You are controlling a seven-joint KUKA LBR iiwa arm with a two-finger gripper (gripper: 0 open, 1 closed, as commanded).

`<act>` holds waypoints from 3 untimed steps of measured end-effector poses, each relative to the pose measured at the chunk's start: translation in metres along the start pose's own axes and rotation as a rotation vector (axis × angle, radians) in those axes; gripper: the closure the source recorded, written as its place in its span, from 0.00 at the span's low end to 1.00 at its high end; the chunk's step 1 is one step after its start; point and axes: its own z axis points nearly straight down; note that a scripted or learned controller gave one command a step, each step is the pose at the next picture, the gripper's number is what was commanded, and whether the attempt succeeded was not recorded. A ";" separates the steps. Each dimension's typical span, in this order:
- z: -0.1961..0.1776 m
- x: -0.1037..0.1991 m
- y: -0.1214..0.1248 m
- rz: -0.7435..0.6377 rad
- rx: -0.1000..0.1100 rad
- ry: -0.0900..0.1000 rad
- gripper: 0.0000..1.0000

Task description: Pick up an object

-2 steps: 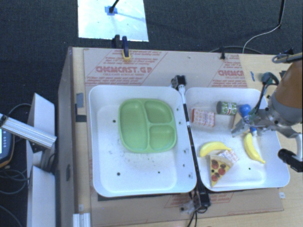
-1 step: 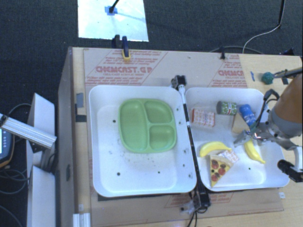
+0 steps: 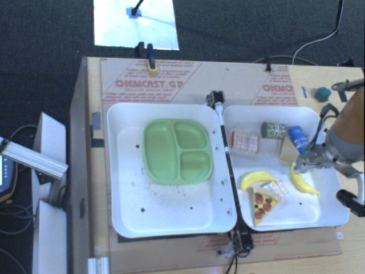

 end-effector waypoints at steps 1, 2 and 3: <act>0.001 0.000 -0.001 0.000 0.003 0.001 0.00; -0.009 0.000 0.000 -0.001 0.000 0.000 1.00; -0.021 0.106 0.003 -0.002 0.005 0.003 1.00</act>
